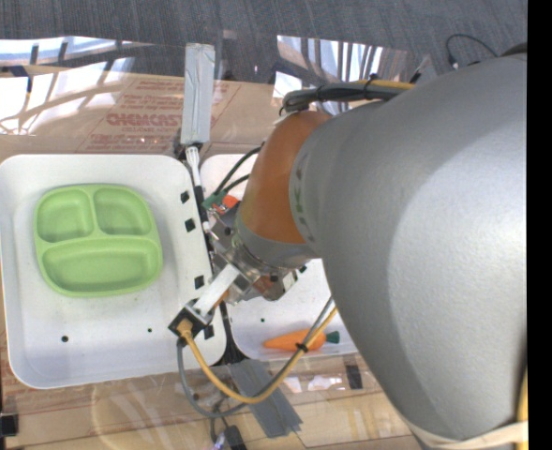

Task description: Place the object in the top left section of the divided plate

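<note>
Grey arm [425, 232] hogs the whole right half of the frame, with its orange band [276, 186] sitting just above the wrist around the middle. Next biggest are the two white bins. The left bin [13, 251] is in plain sight, while the right bin [247, 337] is mostly buried under the arm. The green divided plate [97, 262] sits in the upper part of the left bin, and nothing's in its top left section [65, 216] yet. The object looks like a little orange toy carrot [290, 342], lying in the lower part of the right bin, bottom centre of the frame and well apart from the plate. Its long axis runs pretty much left-right across the frame. The pointy tip aims left toward the plate side, and the green top is at the right, tucked near the arm. The gripper [255, 284] hangs over the right bin, just up and left of the carrot. The wrist covers it, so honestly can't tell if it's wide, narrow or holding anything. My read is we're at the pick stage, nothing carried over yet. The next move would be dropping onto the carrot and closing across its short side near the middle. Then it has to clear the wall between the bins and head to the plate's upper-left pocket.
</note>
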